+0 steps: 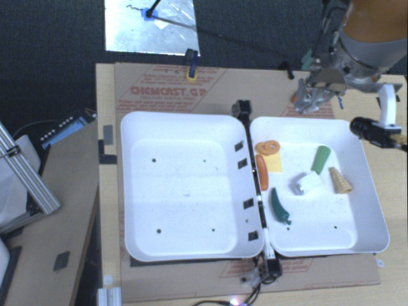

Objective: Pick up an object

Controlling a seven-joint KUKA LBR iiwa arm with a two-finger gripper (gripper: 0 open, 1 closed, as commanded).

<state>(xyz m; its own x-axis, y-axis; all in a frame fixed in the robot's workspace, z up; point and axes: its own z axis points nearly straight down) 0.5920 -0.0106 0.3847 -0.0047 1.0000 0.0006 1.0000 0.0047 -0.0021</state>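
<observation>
A: Bins first, nearest you: the left bin (185,190) has only bare white floor, so you work in the right bin (363,234). What sits closest in it?

B: You have a dark green pepper-shaped toy (279,207) near the divider, lying at a slant. Past it, a small white lump (308,183), then a ridged tan cone (340,180) just beside that on its right.

A: And further back?

B: A slim orange carrot (261,169) lies along the divider, touching a yellow square (273,163); an orange ring-shaped piece (268,148) rests at the square's top edge. A light green cylinder (320,159) stands apart, tilted.

A: Which would you take?

B: I'd judge the green cylinder easiest: it looks like light, stiff plastic, maybe a little slick, with free space on both long sides. You'd close across its middle, square to its length. The cone tapers, so it may squirt out.

A: Where's the gripper (312,102)?

B: Beyond the bin's far rim, above the cardboard on the worktop (159,85), well apart from every piece. You can't tell from here whether it is open or closed; nothing is seen between its tips.
</observation>
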